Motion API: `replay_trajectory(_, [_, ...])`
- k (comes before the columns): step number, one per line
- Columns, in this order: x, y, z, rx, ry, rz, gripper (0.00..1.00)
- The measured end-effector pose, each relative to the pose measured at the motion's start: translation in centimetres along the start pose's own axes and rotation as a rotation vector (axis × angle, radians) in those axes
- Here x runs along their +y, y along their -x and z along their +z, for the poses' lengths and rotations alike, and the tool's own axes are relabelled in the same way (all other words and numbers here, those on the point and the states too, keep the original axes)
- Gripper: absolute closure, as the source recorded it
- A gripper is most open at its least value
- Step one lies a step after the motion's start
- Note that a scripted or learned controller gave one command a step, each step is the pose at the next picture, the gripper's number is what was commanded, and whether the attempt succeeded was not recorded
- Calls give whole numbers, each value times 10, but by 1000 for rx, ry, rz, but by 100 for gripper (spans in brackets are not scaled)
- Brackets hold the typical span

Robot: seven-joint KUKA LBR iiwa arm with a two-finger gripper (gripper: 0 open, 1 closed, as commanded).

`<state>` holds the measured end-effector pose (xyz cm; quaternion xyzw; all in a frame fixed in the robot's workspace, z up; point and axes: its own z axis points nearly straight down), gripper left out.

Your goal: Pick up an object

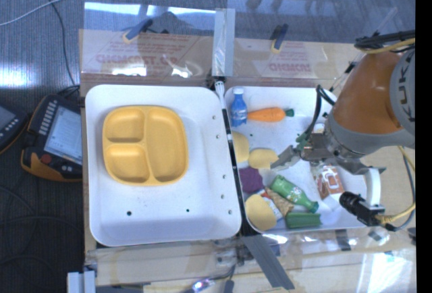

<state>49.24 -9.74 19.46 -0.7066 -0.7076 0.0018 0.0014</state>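
**Inspector A:** Largest first. The desk [155, 55] fills the middle of the frame and carries two shallow white bins side by side. The left bin [162, 217] sits at centre left; the right bin [297, 99] sits at centre right.

**Inspector B:** Noted. The arm [368, 102], grey with an orange band, enters from the right edge and hangs over the right bin's right half.

**Inspector A:** In the left bin lies a yellow divided tray [144, 144], flat, toward the bin's upper left.

**Inspector B:** The tool [297, 152] sits at the arm's lower left end, over the middle of the right bin. Whether it is wide or narrow, I cannot tell. Nothing is seen between its parts.

**Inspector A:** Contents of the right bin: an orange carrot [266, 115] at the top, lying crosswise; a small blue bottle [237, 111] just beside it on the left; a yellow rounded item [262, 158] mid-bin, near the tool; a purple item [252, 180] below that.

**Inspector B:** Lower down, a green bottle [293, 194] lies tilted; a yellow lemon-like item [261, 212] rests at the lower left corner; a dark green item [304, 220] lies beside it. A red-and-white packet [329, 182] lies under the arm.
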Motion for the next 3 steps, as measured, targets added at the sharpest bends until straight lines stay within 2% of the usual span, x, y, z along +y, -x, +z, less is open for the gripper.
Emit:
replay_trajectory(1, [-4, 8, 101, -1, 17, -9, 0])
replay_trajectory(2, [-3, 7, 93, 0, 20, -12, 100])
replay_trajectory(3, [-7, 2, -20, -1, 3, -9, 100])
